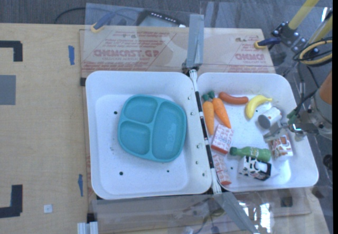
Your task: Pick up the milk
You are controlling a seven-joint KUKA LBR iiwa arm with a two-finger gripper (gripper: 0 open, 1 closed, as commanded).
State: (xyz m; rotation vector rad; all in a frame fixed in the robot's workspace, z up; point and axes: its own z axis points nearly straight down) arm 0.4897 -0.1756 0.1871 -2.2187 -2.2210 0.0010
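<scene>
In the right bin (pixel 301 172), near its front edge, the cow-patterned milk carton (pixel 255 167) lies on its side, long axis roughly left-right, just beside the green bottle (pixel 252 152). The gripper (pixel 293 125) hovers at the bin's right wall, up and right of the carton; its opening cannot be told.

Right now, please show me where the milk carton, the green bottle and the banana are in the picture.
milk carton (pixel 255 167): camera view, on its black-and-white cow-print side.
green bottle (pixel 252 152): camera view, on the middle of its body.
banana (pixel 255 105): camera view, on the middle of its yellow curve.
</scene>
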